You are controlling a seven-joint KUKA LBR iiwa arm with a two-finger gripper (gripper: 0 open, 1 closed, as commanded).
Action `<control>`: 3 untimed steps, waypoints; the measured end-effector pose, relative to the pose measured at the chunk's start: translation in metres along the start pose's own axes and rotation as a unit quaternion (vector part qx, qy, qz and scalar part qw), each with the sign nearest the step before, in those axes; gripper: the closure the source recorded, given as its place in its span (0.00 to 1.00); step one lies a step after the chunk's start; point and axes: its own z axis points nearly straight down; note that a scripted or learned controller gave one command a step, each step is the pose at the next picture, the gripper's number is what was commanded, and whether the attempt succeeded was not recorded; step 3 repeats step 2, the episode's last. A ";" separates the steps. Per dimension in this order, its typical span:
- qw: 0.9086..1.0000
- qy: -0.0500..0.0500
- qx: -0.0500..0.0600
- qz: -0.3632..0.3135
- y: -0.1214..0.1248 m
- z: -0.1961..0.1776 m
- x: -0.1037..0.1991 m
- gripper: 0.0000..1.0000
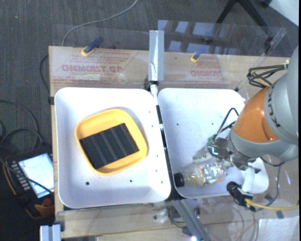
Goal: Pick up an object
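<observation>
On your left, the left bin (65, 185) holds a yellow dish (85, 127) with rounded corners and a matt black ribbed slab (109, 145) inside it, smooth and wide, so I judge it hard for a small claw. In the right bin (200, 104), the clear plastic bottle (203, 174) with a black cap lies on its side near the front wall, just under the gripper (218, 152) (whether it is spread or closed I cannot tell, the wrist hides it). The bottle is round and glossy, so it can roll or slip away, or jam against the wall, if the claw meets it off centre.
</observation>
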 end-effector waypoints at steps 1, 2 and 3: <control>1.000 -0.004 -0.006 0.001 0.003 -0.011 -0.002 1.00; 0.995 -0.001 0.000 -0.096 0.017 -0.094 0.038 1.00; 0.995 -0.001 0.000 -0.096 0.017 -0.094 0.038 1.00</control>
